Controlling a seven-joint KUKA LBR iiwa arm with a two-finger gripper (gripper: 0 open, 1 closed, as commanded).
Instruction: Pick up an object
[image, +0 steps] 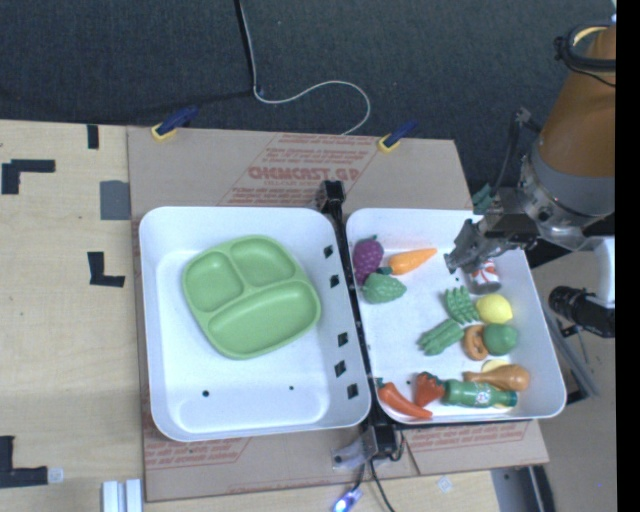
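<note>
You can't tell the gripper (468, 258) state; it blurs over the right bin (540, 345), on cardboard (300, 170)

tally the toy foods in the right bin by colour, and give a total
Purple: 1, plastic grape bunch
Orange: 4, carrot, round slice, drumstick-like piece, curved piece
Green: 5, broccoli, ridged piece, bean pods, ball, bottle
Yellow: 1, lemon
Red: 1, small piece
Total: 12

A green divided plate (252, 295) lies in the left white bin (165, 400) on a cardboard sheet (300, 170).
</note>
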